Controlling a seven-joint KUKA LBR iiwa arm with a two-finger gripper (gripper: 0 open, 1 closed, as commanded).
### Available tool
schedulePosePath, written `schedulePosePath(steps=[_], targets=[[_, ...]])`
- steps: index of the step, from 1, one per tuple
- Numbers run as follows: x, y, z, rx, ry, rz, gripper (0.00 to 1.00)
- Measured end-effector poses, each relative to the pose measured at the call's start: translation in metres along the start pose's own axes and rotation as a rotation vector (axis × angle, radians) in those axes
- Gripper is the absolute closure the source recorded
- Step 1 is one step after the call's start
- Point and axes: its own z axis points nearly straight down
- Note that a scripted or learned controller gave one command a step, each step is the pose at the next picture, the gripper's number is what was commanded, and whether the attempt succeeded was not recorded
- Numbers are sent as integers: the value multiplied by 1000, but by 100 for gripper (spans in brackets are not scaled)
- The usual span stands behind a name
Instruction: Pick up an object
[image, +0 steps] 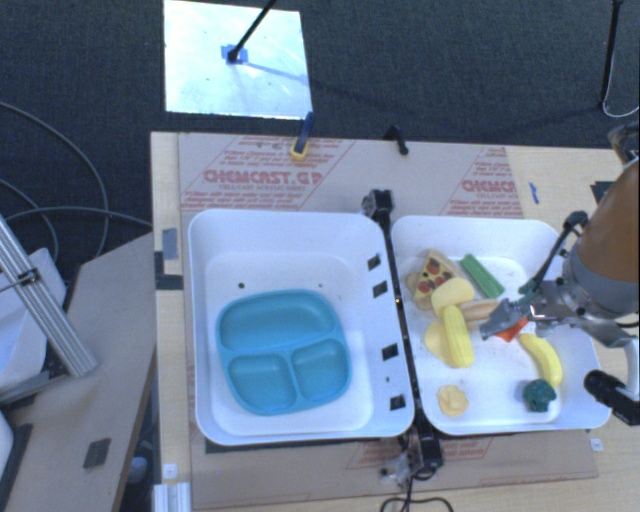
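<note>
The right bin (500, 243) holds several toy foods. Among them are a pizza slice (433, 271), a green stick (482, 276), a yellow lump (452, 293), a corn cob (457, 338), a banana (543, 359), a green broccoli (540, 394) and a pale yellow chip (453, 400). My gripper (502, 322) reaches in from the right and hangs low over the middle of this bin. It is right at a small orange piece (513, 331), between the corn cob and the banana. The gripper's body partly hides the orange piece.
The left bin (290, 235) contains a blue three-compartment plate (284, 350). A black divider with clips (392, 300) runs between the bins. The arm's grey body (610, 270) covers the right bin's right edge. A shiny metal sheet (236, 60) lies beyond the bench.
</note>
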Motion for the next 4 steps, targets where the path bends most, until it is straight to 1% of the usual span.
schedulePosePath(steps=[1, 2, 3, 4], targets=[[46, 59, 66, 0, 1, -7, 0], [42, 58, 52, -4, 0, 0, 100], [-62, 41, -65, -14, -10, 11, 100], [-24, 12, -26, 2, 1, -2, 100]])
